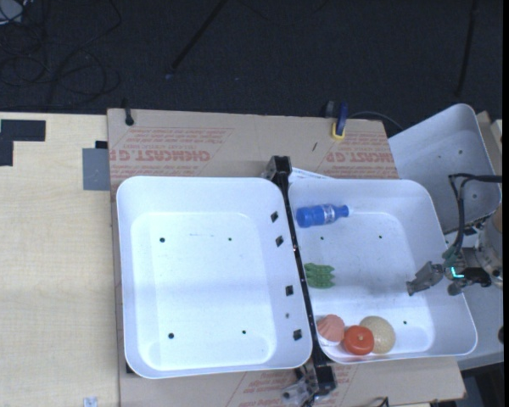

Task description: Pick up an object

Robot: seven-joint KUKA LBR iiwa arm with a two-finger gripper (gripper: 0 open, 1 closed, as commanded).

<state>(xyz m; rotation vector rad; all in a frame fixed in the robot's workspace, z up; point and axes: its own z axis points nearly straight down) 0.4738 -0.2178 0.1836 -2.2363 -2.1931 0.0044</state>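
The gripper [427, 278] hovers over the right bin's [424, 202] right side, its state impossible to tell, well apart from the blue bottle [321, 215] and green toy [319, 275].

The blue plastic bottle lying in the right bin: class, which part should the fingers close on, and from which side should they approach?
Grip the blue plastic bottle across the middle of its body, coming down from above. It lies on its side on the right white bin floor, with its long axis running left to right and its pale cap end pointing right, so the fingers would likely best straddle its narrow width.
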